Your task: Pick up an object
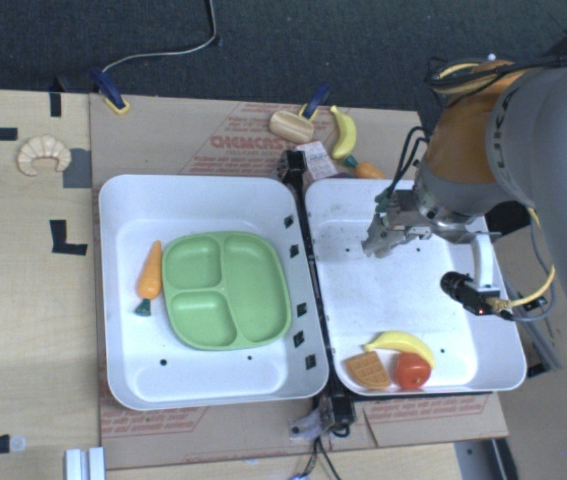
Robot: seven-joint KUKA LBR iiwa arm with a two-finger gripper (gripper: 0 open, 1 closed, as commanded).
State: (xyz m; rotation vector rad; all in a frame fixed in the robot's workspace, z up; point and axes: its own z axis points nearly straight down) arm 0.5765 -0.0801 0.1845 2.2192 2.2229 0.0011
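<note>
Pincer (381, 240) empty, narrow, high in right bin (363, 298): best opened, then dropped squarely over near banana (400, 343).

A robotics lab — taped cardboard bench (213, 148), white bins (123, 268), toy food (393, 358)

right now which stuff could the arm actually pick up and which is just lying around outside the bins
In the bins, candidates to pick:
- yellow toy banana
- red toy tomato
- tan waffle-like piece
- orange toy carrot
- green divided plastic plate

Lying about outside:
- beige toy croissant
- second yellow banana
- tan bread roll
</note>
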